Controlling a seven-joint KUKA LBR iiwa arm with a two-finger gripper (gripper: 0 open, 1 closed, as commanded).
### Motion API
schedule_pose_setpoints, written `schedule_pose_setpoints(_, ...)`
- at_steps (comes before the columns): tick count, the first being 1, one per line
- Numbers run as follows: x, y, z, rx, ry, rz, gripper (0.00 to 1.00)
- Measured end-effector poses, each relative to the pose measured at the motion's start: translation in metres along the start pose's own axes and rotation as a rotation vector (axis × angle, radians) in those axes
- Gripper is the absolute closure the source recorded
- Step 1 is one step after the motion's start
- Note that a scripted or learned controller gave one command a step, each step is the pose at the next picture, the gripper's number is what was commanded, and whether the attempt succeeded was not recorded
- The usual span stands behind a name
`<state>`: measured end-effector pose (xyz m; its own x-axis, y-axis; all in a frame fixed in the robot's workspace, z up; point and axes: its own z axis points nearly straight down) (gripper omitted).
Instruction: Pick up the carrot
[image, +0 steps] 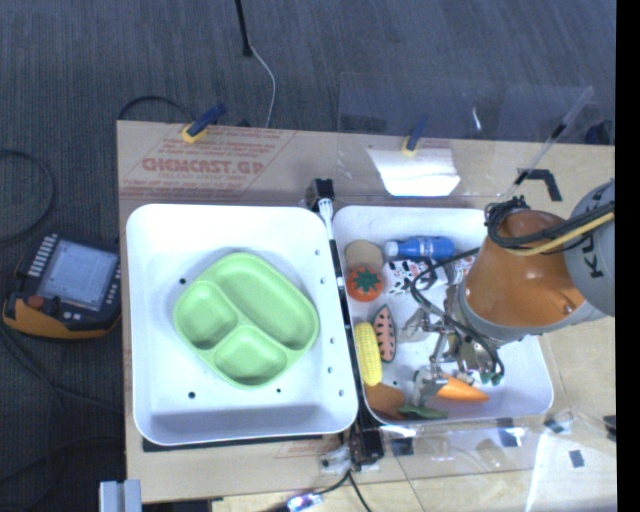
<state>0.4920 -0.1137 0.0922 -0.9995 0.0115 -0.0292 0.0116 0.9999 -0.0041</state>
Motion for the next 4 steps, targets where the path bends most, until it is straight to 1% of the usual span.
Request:
schedule_pose_setpoints(1, -0.035, -0.089, 0.002, 0.001, 0.006, -0.073, 0.00)
schedule_pose_setpoints(2, -0.019, -0.094, 0.001, 0.002, 0.005, 0.276, 0.00)
schedule_pose_setpoints(3, -0.021, -0.093, -0.010, 0.001, 0.001, 0.277, 1.00)
schedule_pose_setpoints(4, 0.007, -0.051, -0.012, 0.004, 0.030, 0.628, 1.00)
